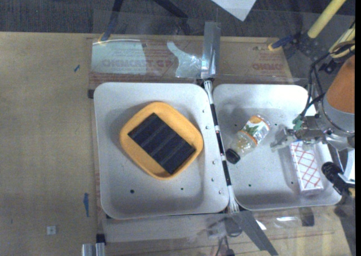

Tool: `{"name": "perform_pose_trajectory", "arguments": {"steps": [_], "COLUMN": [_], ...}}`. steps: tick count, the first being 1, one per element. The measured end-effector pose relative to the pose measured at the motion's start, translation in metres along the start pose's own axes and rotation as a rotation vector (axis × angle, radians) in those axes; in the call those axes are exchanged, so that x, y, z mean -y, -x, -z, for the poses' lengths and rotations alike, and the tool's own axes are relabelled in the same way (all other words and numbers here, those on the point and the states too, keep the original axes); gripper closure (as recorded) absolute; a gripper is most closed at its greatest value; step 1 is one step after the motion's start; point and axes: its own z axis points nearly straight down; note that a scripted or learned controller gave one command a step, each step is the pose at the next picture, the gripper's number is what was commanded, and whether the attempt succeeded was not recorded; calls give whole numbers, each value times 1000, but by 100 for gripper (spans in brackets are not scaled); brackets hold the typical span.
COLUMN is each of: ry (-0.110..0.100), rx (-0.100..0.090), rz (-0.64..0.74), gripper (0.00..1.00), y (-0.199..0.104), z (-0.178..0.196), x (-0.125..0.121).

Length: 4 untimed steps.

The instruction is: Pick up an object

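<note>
Currently, in the camera view, the left white bin point(113, 193) holds a yellow rounded-square dish with a dark ribbed insert point(161, 146), lying flat near the bin's centre. The right white bin point(254, 190) holds a small clear plastic bottle with an orange-and-green label and a dark cap point(248, 138), lying on its side with the cap toward the divider, and a white box with a red lattice print point(306, 168) against the right wall. The two-finger gripper point(285, 138) sits low over the right bin, between the bottle and the box; whether it is apart or together cannot be told at this resolution.

Handling judgement: the bottle appears light, smooth and rounded, so it may roll or slip; grasp across the label mid-body. The box appears light and stiff with flat faces; grasp across its narrow width. The dish appears rigid and broad; only its rim offers a hold.
</note>
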Motion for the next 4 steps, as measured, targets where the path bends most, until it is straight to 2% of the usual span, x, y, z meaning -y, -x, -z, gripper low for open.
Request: {"name": "perform_pose_trajectory", "arguments": {"steps": [1,2,3,4], "ry": [2,5,4,15], "rx": [3,1,2,6], "rz": [-141,23,294,470], "gripper": [0,0,0,0], "y": [-29,17,67,-8], "z": [-104,-78,-82,-99], "x": [-62,-59,-47,20]}}
